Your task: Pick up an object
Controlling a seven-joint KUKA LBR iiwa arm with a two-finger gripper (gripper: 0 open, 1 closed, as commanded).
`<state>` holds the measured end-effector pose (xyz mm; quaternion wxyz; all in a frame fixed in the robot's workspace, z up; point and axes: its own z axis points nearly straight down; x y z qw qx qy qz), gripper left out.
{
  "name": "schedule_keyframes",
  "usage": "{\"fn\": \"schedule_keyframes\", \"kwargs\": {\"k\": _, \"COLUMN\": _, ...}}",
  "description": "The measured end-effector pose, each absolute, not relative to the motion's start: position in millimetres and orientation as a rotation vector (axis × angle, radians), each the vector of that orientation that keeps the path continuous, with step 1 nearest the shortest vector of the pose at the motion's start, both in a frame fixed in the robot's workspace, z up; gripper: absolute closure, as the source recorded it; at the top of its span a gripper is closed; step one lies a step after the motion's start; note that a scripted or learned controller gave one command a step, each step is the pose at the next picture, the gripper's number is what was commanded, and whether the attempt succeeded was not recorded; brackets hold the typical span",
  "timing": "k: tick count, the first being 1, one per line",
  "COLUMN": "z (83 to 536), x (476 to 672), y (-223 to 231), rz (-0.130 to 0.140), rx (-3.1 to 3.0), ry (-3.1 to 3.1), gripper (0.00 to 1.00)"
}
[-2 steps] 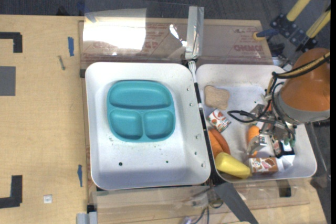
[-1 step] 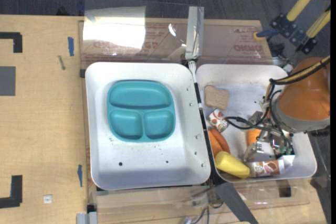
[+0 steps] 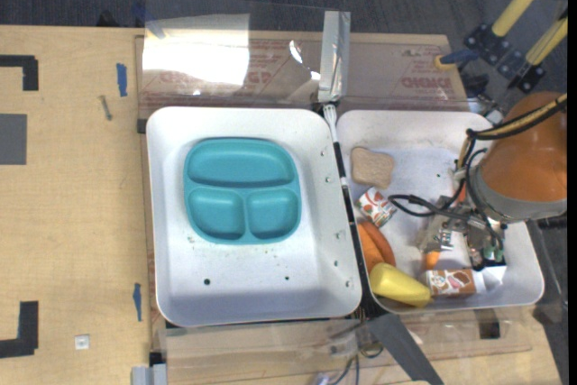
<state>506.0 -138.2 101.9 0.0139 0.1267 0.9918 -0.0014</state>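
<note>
Lying in the right bin (image 3: 514, 284) were several small things that could be picked up: a can (image 3: 450, 282) with a red and white label sat just below the gripper (image 3: 448, 237), close to the bin's near rim, and a yellow banana-like piece (image 3: 398, 283) rested to the gripper's lower left, touching an orange carrot (image 3: 373, 242). A second small can (image 3: 377, 206) stood to the left of the gripper, with a black cable (image 3: 410, 203) looping past it, and a tan slice of bread (image 3: 371, 165) lay further up and to the left. The gripper hung low over the bin floor among wires and small parts, and whether it was spread or pressed together could not be told; nothing was seen between its tips. Above and to its right sat the arm's orange band (image 3: 530, 160). Well away to the left, the other bin (image 3: 171, 266) held a teal divided plate (image 3: 242, 188). Both bins rested on the wooden worktop (image 3: 63, 194).
</note>
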Motion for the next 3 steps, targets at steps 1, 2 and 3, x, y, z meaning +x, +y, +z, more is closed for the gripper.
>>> {"fn": "schedule_keyframes", "kwargs": {"k": 1, "z": 103, "x": 565.9, "y": -211, "rz": 0.000, "rx": 0.242, "ry": 3.125, "gripper": 1.00}}
{"fn": "schedule_keyframes", "kwargs": {"k": 2, "z": 91, "x": 500.2, "y": -216, "rz": -0.013, "rx": -0.036, "ry": 3.114, "gripper": 1.00}}
{"fn": "schedule_keyframes", "kwargs": {"k": 3, "z": 90, "x": 516.0, "y": -159, "rz": -0.008, "rx": -0.583, "ry": 3.069, "gripper": 1.00}}
